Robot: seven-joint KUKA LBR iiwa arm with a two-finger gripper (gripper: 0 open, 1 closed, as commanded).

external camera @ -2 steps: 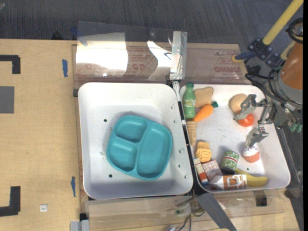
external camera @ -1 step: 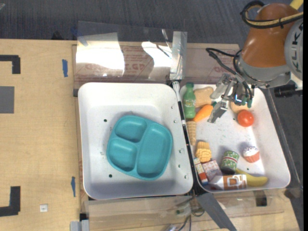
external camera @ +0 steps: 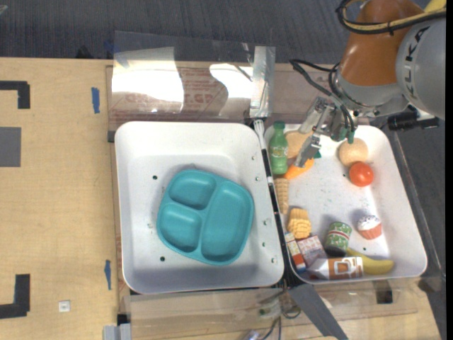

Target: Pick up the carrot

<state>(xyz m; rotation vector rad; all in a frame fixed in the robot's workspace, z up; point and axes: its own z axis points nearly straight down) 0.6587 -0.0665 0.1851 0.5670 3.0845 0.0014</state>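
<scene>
Camera view, left to right: you have bare bench [external camera: 49,190] on the left of the frame, then the left bin [external camera: 134,261], which holds a teal divided plate [external camera: 205,216] at its centre and nothing else.

Cross the seam and the right bin [external camera: 403,211] is crowded. Along its left wall a green bottle [external camera: 279,147] stands near the top, with what looks like a cob of corn [external camera: 299,222] lower down. Along the bottom edge lie a small carton [external camera: 308,250], a green can [external camera: 339,234], a cupcake [external camera: 368,226], a sauce bottle [external camera: 340,267] and a banana [external camera: 375,264]. Toward the upper right sit a pale onion-like piece [external camera: 353,151] and a red tomato [external camera: 361,173], just beside each other.

The carrot [external camera: 303,166] is in the upper left of that bin, a short orange piece slanting just right of the green bottle. The gripper [external camera: 313,147] hangs directly over its upper end, reaching down from the arm at the frame's upper right. Its fingers run into the carrot and a tan piece beside it, so you cannot tell from here how far apart they stand or whether they have closed on anything.

By my reading, the approach is done: the tool is at the carrot. The carrot looks to rest on the bin floor, so the grasp is unconfirmed and the lift remains.
</scene>
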